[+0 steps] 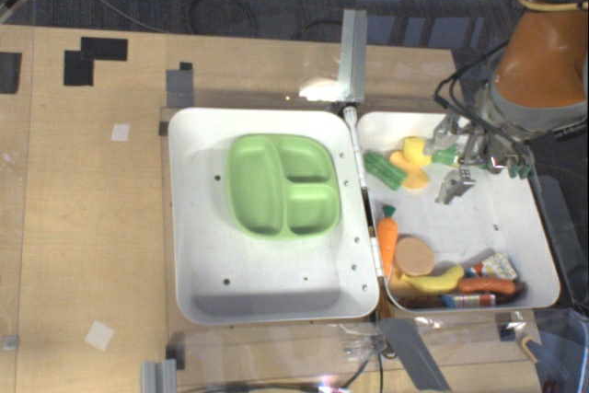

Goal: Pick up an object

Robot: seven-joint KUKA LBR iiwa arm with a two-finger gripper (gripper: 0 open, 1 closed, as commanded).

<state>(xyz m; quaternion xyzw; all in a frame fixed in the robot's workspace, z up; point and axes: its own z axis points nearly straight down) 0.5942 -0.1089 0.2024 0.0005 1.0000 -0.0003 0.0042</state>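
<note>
**What things are made of**

The bench [83,225] looks like smooth, pale wood. Both white bins [267,290] look like smooth plastic with a soft shine. The green tray [281,184] is matt plastic. The end effector [457,168] is shiny metal.

Two bins sit side by side on the bench [83,225]: the left bin [198,290] holds a divided tray [281,184] near its centre, and the right bin [534,235] holds the remaining items. In the right bin's rear left area, a cucumber [383,170] lies just left of a duck toy [414,163], with the gripper [457,163] above the bin to the duck toy's right. Along the left wall a carrot [387,237] lies lengthwise, with a round disc [414,257] beside its near end, a banana [436,280] in front of the disc, and a tube [488,275] to the banana's right at the front wall.
</note>
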